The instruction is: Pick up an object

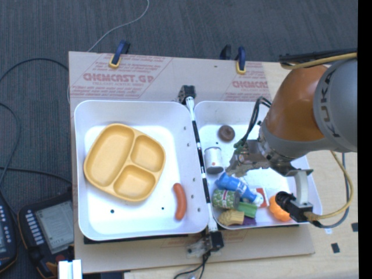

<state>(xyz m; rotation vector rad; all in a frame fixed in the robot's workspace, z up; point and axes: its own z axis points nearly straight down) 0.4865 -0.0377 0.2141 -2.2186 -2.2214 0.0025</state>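
From my seat I had the pincer (243, 163) low in the right bin (253, 107), but the wrist hid so much of it that I could not tell how wide it stood or whether it had hold of anything. My worry was the crowding just below it: the blue bottle (234, 184), which I judged the likeliest target, lay on its side right under the tips, touching a green patterned can (224, 199) and near a purple piece (249, 209). A descent slightly off centre could have pinched two things at once or shoved the bottle aside, and a round bottle lying flat might well have rolled out of a closing grip. Just to the pincer's left stood a small silver cup (213, 156), close enough to be knocked. Above and to the left sat a brown disc (226, 133); further below lay a tan lump (231, 217), and off to the lower right an orange thing (279, 208). The bottle looked small, bright blue with a white label, smooth and probably slippery. Far to the left, in the other bin (81, 156), were a yellow divided plate (124, 161) and a sausage (181, 201).
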